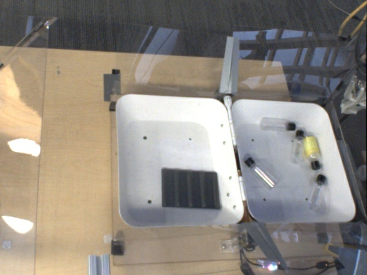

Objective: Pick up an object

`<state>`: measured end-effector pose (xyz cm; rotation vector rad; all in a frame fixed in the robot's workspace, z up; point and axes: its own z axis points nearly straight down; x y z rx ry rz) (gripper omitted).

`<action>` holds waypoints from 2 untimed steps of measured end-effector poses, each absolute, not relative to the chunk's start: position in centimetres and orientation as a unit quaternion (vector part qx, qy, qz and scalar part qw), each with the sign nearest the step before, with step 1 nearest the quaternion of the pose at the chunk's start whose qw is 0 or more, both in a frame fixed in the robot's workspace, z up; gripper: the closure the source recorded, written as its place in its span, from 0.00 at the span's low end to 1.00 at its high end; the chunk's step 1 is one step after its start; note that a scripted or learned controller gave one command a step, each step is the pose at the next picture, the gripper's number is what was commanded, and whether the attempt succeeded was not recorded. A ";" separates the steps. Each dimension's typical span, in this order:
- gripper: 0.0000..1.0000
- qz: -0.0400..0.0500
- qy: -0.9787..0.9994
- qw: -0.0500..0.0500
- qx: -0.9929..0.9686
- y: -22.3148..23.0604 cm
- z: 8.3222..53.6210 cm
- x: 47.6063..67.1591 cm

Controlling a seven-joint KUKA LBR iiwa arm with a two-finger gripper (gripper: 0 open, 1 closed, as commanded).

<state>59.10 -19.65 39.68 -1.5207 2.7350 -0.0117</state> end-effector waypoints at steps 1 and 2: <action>1.00 -0.001 0.792 0.003 -0.611 -20.5 28.2 55.4; 1.00 -0.005 0.666 0.004 -0.746 -20.2 43.7 48.9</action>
